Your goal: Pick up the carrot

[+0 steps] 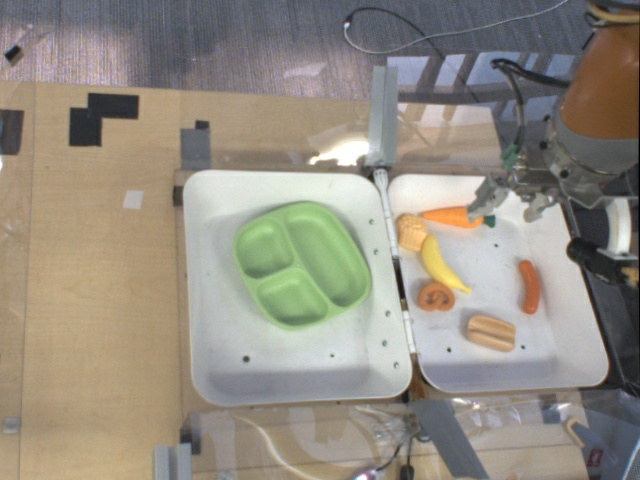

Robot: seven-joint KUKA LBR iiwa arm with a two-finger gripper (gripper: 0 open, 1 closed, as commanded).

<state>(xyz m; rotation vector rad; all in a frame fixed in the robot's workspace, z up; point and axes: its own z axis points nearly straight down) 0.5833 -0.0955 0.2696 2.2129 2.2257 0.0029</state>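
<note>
One grey arm [600,88] poised low beside the carrot [452,217].

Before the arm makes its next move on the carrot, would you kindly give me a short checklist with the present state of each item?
1. Carrot lies in the right bin: ok.
2. Gripper is near the carrot's green end: ok.
3. Carrot sits between the fingers: cannot tell.
4. Carrot lifted off the bin floor: not ok.
5. Corn piece and banana lie apart from the carrot: ok, though close.
6. Green divided plate sits in the left bin, away from the work: ok.
</note>
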